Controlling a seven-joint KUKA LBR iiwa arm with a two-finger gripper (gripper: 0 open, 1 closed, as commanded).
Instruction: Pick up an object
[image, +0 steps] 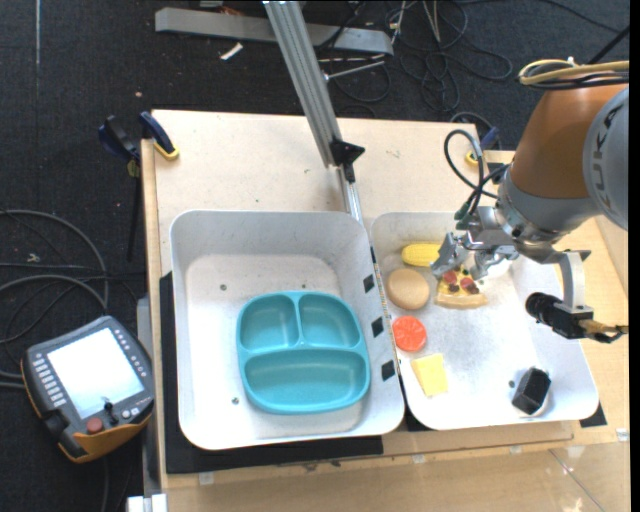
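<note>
Pincer (464, 266) over pizza slice (461, 291)

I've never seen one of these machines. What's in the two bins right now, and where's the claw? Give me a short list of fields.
left bin: holds a teal divided plate
right bin: holds toy food and a small black object
toy food: yellow piece, tan round piece, pizza slice, orange-red round slice, yellow wedge
gripper: low over the right bin, just above the pizza slice
held item: none visible between the fingers
arm: reaches in from the right
</note>
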